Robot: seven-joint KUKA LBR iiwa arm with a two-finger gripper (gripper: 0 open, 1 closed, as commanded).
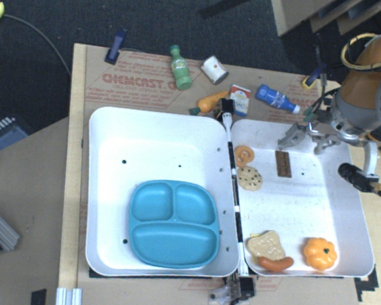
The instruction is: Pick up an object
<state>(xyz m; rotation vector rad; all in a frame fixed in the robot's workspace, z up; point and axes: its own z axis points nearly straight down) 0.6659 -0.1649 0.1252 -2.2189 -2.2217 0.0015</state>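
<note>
Lying flat in the right bin [346,228], the brown bar [283,164] runs near-to-far — pincer [306,136] spread wide just above it.

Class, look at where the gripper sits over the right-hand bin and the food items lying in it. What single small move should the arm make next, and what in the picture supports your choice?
Probably a short shift toward the chocolate bar, then straight down. The gripper hangs at the right bin's far edge, just beyond that bar, and nothing shows between its fingers. The bar lies flat and apart from the cookie and donut, so it looks the nearest target.

Brown chocolate bar [283,164] lies flat in right bin [347,221].
</note>
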